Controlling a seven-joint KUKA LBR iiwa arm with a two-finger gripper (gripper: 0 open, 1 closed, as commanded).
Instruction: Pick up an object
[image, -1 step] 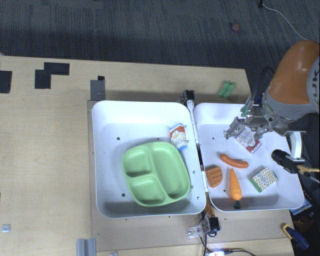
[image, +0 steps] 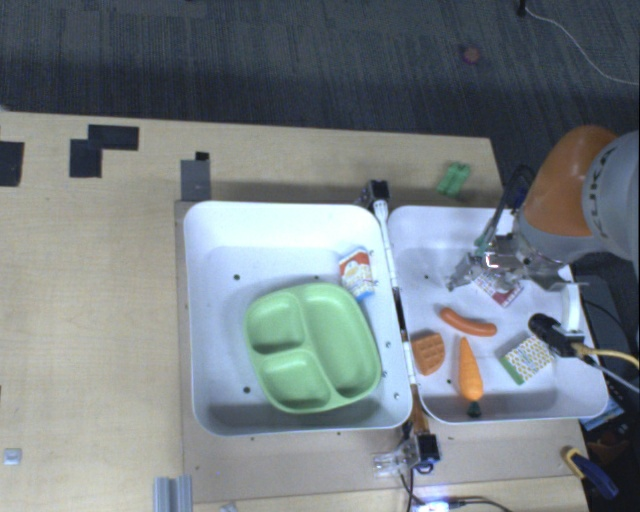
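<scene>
My gripper (image: 488, 268) is low in the back of the right bin (image: 430, 235), reaching in from the right. A small red-and-white packet (image: 503, 291) lies directly under it, partly hidden by it. In front of the gripper lie an orange sausage (image: 468, 322), a brown waffle piece (image: 428, 352), a carrot (image: 469, 370) and a green-and-white patterned block (image: 527, 358). I cannot make out whether the packet is touched or gripped.
The left bin (image: 215, 300) holds a green divided plate (image: 312, 346) and a small white, red and blue carton (image: 357, 272) by its right wall. A small green thing (image: 453, 178) lies on the bench behind the right bin.
</scene>
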